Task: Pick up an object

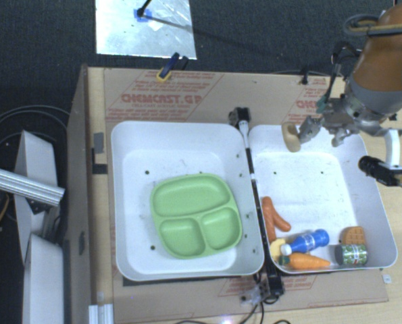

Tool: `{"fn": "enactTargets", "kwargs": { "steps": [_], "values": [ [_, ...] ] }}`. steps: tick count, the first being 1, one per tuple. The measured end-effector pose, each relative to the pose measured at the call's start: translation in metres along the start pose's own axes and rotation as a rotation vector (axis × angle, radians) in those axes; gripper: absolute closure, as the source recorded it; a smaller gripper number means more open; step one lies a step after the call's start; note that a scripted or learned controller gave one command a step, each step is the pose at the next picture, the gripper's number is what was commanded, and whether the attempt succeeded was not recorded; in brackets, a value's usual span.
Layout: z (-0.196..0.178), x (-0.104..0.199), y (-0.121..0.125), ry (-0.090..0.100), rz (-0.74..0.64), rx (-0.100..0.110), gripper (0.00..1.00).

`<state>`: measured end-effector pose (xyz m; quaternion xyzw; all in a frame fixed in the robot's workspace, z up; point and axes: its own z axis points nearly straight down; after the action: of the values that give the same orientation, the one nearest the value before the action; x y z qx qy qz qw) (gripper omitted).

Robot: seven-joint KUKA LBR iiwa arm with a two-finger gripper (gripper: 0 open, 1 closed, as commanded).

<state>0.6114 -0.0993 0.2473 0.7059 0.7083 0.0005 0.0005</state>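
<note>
hand (307,131) | over right bin's (383,208) far edge | seemingly clamped on a tan object (292,138) | fingers blurred

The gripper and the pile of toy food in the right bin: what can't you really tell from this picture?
- Gripper, camera view: blurred; a tan object sits at its tip, but whether it is held is unclear.
- Can: label too small to read.
- Yellow item: partly covered by the bottle and carrot.
- Arm: cut off by the right edge.
</note>
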Motion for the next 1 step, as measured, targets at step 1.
{"fn": "enactTargets", "kwargs": {
  "steps": [1],
  "values": [
    [0.0912, 0.0113, 0.0483, 0.000, -0.002, 0.003, 0.00]
  ]
}}
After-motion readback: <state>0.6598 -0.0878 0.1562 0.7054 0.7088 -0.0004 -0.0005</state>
